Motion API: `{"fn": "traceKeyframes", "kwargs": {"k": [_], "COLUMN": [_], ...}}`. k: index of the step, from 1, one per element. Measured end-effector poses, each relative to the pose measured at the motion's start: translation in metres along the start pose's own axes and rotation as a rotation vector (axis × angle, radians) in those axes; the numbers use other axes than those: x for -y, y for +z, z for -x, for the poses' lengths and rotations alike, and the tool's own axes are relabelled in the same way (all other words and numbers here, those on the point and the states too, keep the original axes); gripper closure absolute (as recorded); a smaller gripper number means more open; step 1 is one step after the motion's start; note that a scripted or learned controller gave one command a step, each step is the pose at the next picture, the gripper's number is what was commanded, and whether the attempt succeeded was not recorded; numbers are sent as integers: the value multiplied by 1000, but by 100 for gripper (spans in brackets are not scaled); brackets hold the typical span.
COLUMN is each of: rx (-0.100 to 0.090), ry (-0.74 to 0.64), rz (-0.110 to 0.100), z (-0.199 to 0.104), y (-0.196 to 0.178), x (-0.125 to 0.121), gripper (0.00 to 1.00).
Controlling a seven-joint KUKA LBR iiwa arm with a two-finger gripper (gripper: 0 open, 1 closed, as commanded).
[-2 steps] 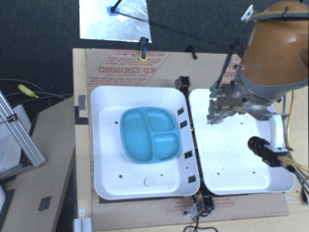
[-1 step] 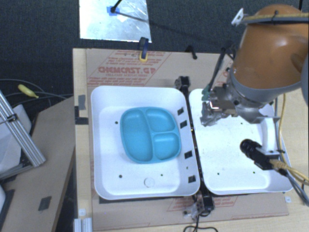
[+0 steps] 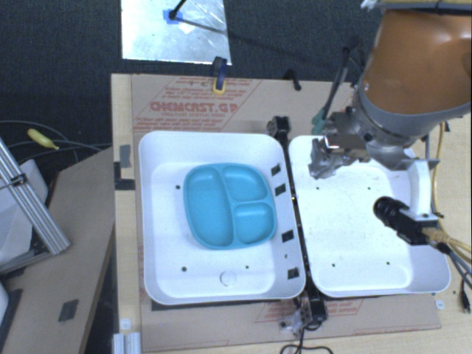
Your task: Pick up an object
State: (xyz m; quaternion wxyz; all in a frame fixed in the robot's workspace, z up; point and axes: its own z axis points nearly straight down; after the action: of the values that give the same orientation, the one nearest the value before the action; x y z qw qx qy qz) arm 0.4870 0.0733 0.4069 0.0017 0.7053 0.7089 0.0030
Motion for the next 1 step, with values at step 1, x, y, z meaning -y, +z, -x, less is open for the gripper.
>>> {"fn": "traceKeyframes", "kwargs": {"k": [1], "rx": [-3], "ry": [-5], "rz": [1], "z": [-75], "y": [-54], "x": [0], "gripper": [100]}}
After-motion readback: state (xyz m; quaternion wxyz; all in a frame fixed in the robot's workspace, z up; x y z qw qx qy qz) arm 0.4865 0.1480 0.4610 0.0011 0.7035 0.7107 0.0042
